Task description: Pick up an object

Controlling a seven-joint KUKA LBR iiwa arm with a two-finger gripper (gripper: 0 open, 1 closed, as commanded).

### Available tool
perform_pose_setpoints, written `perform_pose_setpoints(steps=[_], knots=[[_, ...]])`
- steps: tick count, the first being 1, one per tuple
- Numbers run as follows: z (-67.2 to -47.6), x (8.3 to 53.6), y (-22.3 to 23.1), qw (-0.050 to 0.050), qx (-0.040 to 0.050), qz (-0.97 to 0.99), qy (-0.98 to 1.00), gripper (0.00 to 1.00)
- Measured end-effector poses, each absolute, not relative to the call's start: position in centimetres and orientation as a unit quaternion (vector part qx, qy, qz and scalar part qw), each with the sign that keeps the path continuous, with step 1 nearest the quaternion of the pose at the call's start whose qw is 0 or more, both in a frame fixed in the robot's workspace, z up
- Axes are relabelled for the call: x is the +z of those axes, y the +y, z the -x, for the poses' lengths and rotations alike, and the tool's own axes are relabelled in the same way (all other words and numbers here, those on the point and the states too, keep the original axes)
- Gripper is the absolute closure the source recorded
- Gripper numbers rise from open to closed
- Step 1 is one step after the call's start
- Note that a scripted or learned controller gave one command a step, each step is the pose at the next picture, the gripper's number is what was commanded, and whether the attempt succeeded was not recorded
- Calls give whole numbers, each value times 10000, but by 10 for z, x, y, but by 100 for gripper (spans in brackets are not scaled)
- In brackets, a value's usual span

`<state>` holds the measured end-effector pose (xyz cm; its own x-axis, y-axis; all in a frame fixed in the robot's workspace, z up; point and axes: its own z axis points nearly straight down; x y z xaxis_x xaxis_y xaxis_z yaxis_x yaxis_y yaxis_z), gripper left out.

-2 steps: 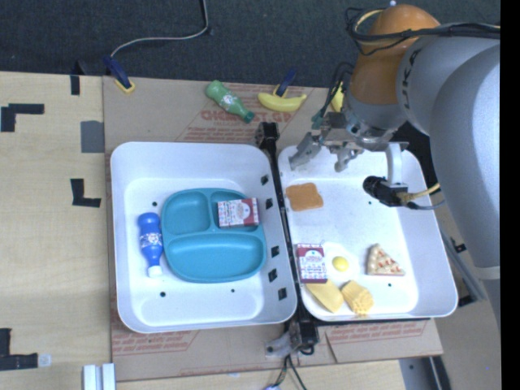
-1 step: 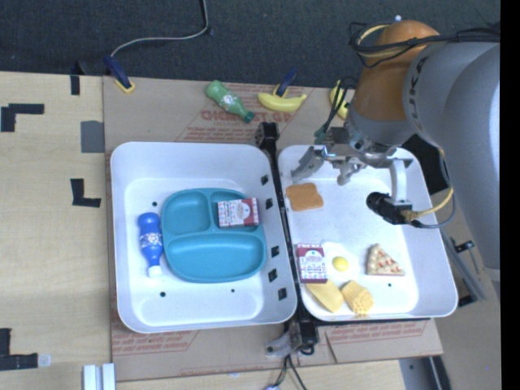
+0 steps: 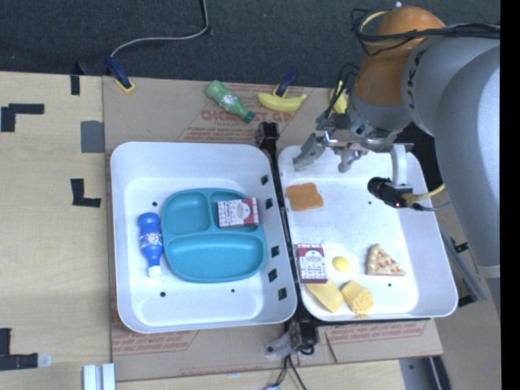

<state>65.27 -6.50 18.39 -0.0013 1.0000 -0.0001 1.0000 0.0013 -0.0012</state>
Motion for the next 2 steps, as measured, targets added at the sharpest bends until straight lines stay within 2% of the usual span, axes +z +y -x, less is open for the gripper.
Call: perform_pose_setpoints(steps=[1,2], knots=[[-627,184,-68,1,8,7068,-7075,0],[-642,90,-94,4,8,7072,-7070,0]])
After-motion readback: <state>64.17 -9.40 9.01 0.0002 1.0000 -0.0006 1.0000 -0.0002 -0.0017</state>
